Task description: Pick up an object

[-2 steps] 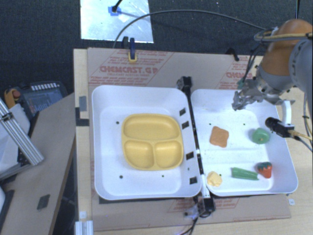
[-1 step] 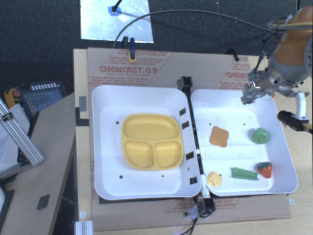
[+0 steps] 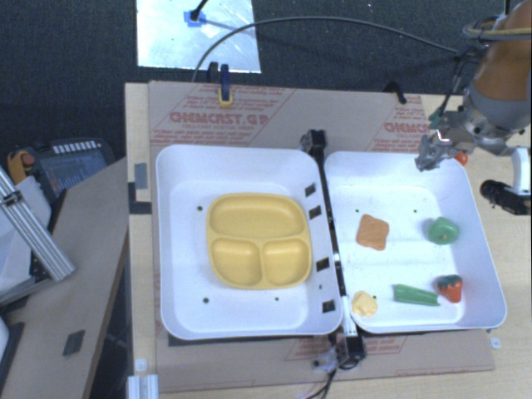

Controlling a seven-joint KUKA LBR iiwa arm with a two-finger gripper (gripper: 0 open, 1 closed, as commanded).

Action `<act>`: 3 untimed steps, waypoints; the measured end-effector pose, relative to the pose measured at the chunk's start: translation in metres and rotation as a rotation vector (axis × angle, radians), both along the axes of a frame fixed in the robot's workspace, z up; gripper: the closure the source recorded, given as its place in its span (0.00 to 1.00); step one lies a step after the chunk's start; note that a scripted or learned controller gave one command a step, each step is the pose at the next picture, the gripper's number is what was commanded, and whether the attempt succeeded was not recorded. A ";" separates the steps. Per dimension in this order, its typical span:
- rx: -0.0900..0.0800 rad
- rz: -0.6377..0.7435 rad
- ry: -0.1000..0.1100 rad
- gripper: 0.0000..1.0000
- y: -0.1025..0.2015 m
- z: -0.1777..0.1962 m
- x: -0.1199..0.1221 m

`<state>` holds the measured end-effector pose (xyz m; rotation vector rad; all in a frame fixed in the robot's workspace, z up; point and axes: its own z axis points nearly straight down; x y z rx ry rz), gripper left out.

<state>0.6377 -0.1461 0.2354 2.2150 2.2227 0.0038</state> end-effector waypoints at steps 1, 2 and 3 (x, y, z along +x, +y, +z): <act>0.001 0.004 0.003 1.00 0.052 0.009 -0.015; 0.001 0.004 0.005 1.00 0.094 -0.001 -0.029; 0.002 0.004 0.005 1.00 0.142 -0.013 -0.046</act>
